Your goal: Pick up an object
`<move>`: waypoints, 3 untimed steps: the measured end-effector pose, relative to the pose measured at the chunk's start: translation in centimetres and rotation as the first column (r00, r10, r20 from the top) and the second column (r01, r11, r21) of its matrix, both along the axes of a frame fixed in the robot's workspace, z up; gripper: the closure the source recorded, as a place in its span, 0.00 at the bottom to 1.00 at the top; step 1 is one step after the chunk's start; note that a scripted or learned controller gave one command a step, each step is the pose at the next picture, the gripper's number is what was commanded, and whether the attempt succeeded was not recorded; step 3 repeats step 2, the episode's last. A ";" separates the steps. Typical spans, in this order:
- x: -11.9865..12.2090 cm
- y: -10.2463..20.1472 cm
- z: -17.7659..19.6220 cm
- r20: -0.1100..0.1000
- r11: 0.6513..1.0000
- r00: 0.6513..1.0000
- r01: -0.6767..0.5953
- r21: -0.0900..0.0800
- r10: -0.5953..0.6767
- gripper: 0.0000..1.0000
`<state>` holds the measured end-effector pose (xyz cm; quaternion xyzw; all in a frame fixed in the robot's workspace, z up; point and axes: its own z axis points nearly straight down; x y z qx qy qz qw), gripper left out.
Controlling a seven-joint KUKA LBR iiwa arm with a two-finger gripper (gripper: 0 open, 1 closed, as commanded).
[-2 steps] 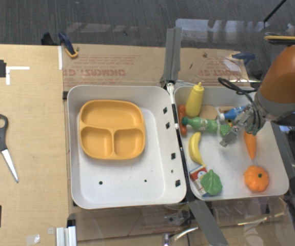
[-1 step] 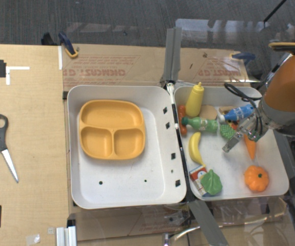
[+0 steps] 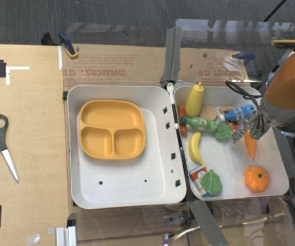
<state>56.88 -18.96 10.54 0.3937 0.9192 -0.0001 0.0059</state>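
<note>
In the right bin [image 3: 278, 188], the gripper [image 3: 250, 129] grips the toy carrot [image 3: 251, 146] by its top, long axis pointing down toward the small pumpkin [image 3: 256, 179].

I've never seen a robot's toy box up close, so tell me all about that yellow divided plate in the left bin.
The yellow divided plate looks like smooth moulded plastic, a rounded rectangle with a raised rim. Ridges split it into three compartments: one long one along the far side and two smaller ones nearer the camera. All three hold nothing. It lies flat and right side up on the floor of the left bin, toward its far left part, touching nothing else.
</note>
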 end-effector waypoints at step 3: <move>-0.2 16.5 12.0 -0.009 1.000 1.000 0.006 0.004 -0.006 1.00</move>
